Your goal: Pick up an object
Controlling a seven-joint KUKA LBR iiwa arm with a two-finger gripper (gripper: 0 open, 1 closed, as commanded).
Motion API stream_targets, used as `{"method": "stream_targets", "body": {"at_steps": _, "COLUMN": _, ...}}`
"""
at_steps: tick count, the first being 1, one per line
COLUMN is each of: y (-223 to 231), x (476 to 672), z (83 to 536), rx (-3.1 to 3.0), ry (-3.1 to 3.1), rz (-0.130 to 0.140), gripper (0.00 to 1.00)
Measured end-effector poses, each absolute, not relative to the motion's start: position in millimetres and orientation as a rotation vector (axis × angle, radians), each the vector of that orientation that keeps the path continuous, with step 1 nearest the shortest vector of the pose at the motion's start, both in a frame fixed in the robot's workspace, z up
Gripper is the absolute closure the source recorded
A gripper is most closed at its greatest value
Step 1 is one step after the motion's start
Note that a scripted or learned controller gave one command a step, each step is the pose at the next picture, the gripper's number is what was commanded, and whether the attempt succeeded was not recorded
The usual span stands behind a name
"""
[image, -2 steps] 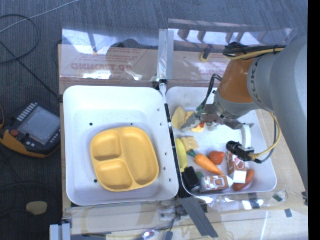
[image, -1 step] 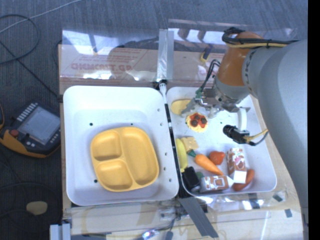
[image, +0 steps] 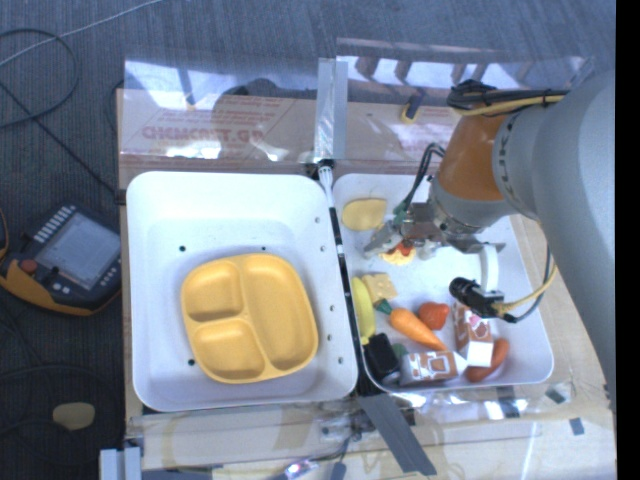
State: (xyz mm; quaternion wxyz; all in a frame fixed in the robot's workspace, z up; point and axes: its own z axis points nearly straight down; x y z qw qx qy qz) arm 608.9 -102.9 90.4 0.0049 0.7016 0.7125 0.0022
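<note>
Legible text: faint reddish printed lettering on the brown cardboard sheet (image: 215,133) lying along the far edge of the left bin (image: 140,268); letters blurred under glare, cannot be made out. Small brown-and-white carton (image: 432,366) at the near edge of the right bin (image: 535,358) carries a label; print too small to read. Handheld pendant (image: 70,258) screen: nothing readable.

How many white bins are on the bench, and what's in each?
2. The left bin holds a yellow divided plate. The right bin holds toy food, including a carrot; the arm may hide some.
</note>
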Motion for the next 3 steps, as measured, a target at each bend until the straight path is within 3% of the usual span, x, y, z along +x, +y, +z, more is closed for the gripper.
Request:
{"method": "stream_targets", "body": {"at_steps": 1, "y": -101.5, "x": 609.8, "z": 100.1, "rx": 2.198, "ry": 2.233, "rz": 0.013, "gripper": 1.0}}
{"method": "stream_targets", "body": {"at_steps": 2, "y": -118.8, "x": 613.3, "z": 91.1, "rx": 2.447, "ry": 1.963, "rz": 0.017, "gripper": 1.0}}
{"method": "stream_targets", "body": {"at_steps": 3, "y": -60.0, "x": 634.1, "z": 207.4, "rx": 2.436, "ry": 1.981, "rz": -0.005, "gripper": 1.0}}
